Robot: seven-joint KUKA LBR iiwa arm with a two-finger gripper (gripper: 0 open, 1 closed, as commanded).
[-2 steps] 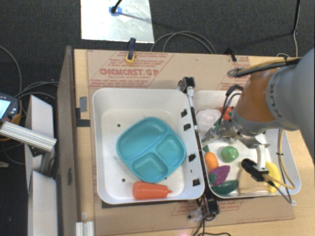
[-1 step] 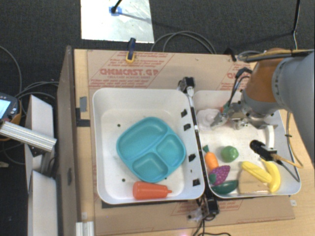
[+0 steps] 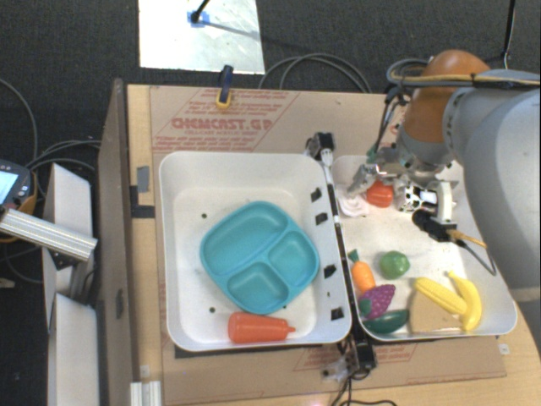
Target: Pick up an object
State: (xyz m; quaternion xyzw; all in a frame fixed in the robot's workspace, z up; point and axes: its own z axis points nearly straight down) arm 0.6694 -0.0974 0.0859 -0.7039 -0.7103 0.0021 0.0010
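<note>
Nearest me, an orange plastic carrot (image 3: 259,328) lies by the left bin's near edge; light, rigid, slippery: I'd pinch its middle. The fingers' (image 3: 382,178) state I cannot tell.

So the bench (image 3: 254,112) is topped with a brown cardboard sheet printed with red lettering near its far edge. Two shallow white bins sit straight on it, side by side and touching along their inner walls: the left bin (image 3: 182,252) and the right bin (image 3: 499,315). A row of black clips (image 3: 325,218) runs along that shared edge. At the far edge of the cardboard there's a yellow and blue clamp (image 3: 225,87) gripping the sheet. A bundle of wires (image 3: 355,364) hangs off the near edge, right where the two bins meet.
</note>
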